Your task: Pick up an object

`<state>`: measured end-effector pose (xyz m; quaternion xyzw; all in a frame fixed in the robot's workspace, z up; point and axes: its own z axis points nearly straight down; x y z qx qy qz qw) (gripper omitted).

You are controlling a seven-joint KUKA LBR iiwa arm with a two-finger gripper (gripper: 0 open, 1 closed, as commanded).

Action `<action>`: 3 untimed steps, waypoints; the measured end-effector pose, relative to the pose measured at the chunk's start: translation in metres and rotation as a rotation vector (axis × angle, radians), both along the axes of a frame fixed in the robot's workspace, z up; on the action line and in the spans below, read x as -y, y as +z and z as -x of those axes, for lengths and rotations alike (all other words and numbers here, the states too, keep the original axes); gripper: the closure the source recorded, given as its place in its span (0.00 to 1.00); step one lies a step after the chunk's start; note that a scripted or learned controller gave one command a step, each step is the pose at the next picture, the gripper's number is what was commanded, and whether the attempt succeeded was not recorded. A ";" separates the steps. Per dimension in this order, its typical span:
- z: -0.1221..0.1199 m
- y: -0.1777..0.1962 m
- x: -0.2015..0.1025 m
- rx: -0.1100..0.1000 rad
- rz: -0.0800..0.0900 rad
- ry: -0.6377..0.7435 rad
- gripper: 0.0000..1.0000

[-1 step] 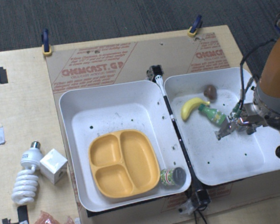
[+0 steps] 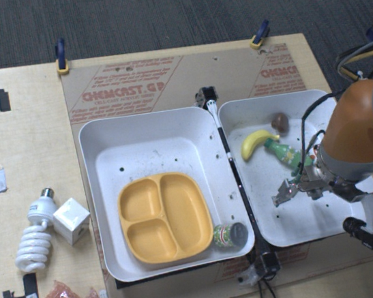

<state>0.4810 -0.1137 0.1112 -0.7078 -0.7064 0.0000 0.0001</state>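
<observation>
Curved yellow banana lies beside a green bottle.

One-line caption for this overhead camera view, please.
Claw low in the right bin, near a banana and green bottle; yellow tray sits in the left bin.

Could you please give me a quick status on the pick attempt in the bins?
Gripper low in right white bin, nothing visibly held. Yellow banana, green bottle lie just behind it. Path unobstructed.

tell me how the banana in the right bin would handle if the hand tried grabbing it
The banana is curved, so it may pivot or rock when nudged. Its smooth peel could slip between fingers. It probably bruises if squeezed hard, and a bottle touching its end crowds that side.
</observation>
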 end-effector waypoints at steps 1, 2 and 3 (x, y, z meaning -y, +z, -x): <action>0.003 -0.019 -0.021 0.001 0.000 0.001 0.00; 0.002 -0.009 -0.020 0.003 0.000 -0.001 1.00; -0.048 0.081 -0.091 0.001 0.001 0.003 1.00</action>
